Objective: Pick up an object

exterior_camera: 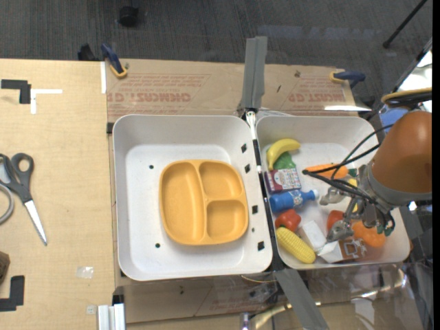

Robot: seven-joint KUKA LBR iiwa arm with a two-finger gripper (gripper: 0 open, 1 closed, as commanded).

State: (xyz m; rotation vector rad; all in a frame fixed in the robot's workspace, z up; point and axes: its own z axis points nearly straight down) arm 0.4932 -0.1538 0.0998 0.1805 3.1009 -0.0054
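The right bin (311, 130) holds a heap of toys. A yellow banana (282, 148) lies at the back beside a green piece (284, 162). In front of them are a dark red packet (282, 180), a blue bottle (290, 200), a red pepper (288, 220), a yellow corn cob (295, 245) and a white block (313, 234). My gripper (356, 220) is down in the bin's right front part, over orange and red toys (371, 236). The arm's orange band (411, 153) hides what lies beneath it.
The left bin (130, 205) holds a yellow divided plate (203, 201). Scissors (25, 191) lie on the wooden bench at far left. Clamps (114, 60) and cardboard sit behind the bins. Black cables (347, 158) run from the arm across the right bin.
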